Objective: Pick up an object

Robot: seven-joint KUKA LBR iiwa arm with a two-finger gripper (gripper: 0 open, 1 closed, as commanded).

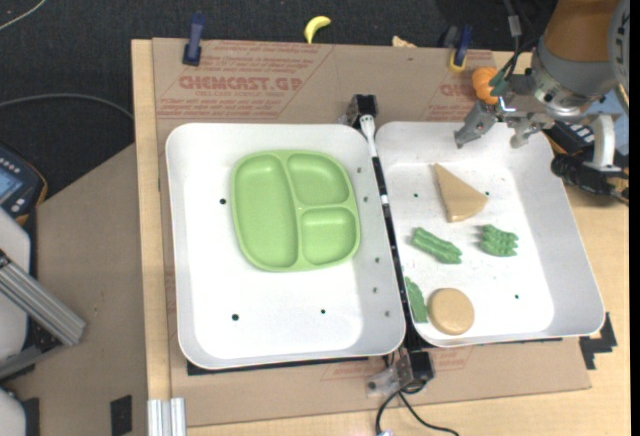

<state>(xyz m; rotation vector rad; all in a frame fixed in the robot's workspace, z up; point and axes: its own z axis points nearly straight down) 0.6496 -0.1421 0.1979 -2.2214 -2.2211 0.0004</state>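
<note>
My gripper (497, 130) hangs over the far edge of the right bin (570, 254), its two fingers spread apart and nothing between them. Below it in that bin lie a tan wedge (457, 193), two green toy vegetables (436, 245) (498, 242), a thin green piece (415, 300) by the bin's left wall, and a round tan disc (450, 310). The wedge is the closest item to the gripper, a short way toward the camera. The left bin (200, 294) holds a green divided plate (296, 209).
The bins sit on a cardboard sheet (250, 79) clamped at the back by blue clips (193, 39). A yellow banana toy (317, 26) lies behind the board. An orange ball (484, 81) sits near the arm. Black brackets join the bins.
</note>
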